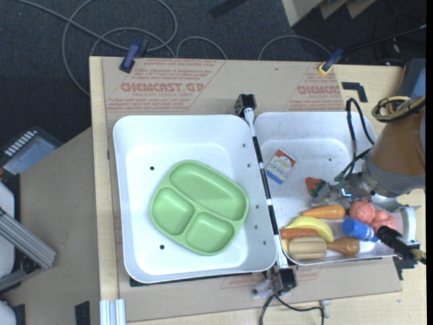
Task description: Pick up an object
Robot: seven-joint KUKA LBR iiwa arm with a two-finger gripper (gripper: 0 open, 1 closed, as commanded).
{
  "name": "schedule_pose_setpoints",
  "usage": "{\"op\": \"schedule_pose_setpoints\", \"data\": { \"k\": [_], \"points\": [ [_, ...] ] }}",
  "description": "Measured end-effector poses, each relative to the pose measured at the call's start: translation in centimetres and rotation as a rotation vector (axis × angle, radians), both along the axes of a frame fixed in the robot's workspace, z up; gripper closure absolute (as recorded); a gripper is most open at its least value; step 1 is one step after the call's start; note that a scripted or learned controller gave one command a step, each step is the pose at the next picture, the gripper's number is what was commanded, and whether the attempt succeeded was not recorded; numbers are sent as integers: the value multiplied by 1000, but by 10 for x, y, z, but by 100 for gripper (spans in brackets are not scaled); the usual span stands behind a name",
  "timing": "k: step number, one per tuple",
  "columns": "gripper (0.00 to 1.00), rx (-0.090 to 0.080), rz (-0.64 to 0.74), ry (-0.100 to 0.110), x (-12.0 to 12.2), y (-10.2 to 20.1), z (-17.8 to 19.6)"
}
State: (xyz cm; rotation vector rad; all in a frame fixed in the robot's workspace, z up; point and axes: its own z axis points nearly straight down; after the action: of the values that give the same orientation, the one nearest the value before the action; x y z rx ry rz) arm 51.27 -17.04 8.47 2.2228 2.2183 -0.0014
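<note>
Camera view: the left bin (128, 181) holds a smooth green three-compartment plate (197, 207). The right bin (298, 124) holds a small printed carton (280, 166) and, along its near edge, glossy toy foods: a banana (315, 226), a carrot (325, 212), a pink lump (365, 211). The gripper (329, 190) sits low just above the carrot; its fingers blur together, so their opening cannot be judged.

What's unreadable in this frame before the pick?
- Pincer: small and dark among cables in the camera view; open or shut can't be told, nor whether it touches the small orange-red piece.
- Grey arm with orange band: cut off by the right edge.
- Small white printed packet: print too small to read.
</note>
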Motion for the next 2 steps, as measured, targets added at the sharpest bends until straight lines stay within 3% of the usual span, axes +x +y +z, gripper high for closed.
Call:
{"op": "schedule_pose_setpoints", "data": {
  "k": [1, 2],
  "points": [
    [0, 2, 4, -2, 51, 62, 0],
    [100, 0, 3, -3, 51, 61, 10]
  ]
}}
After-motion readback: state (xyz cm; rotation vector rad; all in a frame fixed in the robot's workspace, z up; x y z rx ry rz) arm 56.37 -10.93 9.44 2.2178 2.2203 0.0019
